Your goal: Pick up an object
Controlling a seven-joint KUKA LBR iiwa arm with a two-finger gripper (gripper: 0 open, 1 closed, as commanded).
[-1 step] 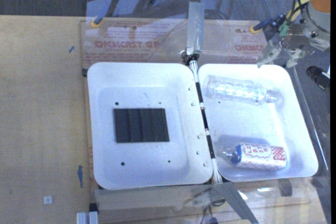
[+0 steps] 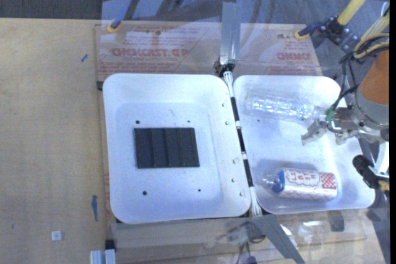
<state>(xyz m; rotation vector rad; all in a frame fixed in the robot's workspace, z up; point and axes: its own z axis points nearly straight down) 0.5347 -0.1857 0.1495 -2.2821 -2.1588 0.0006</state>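
Gripper hung over the right bin, its fingers spread apart with nothing between them. Just beyond the fingertips lay a clear plastic bottle on its side; nearer than the gripper, a red-and-white printed bottle. Far off to the gripper's side, in the left bin, sat a dark ribbed slab.

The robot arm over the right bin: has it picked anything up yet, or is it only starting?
Nothing looks picked up yet. The gripper hovers over the right bin, beside the cap end of the clear plastic bottle, which lies on the bin floor. The red-and-white tube lies nearer the front, and the dark ridged block sits in the left bin. Grasping and lifting are all left.
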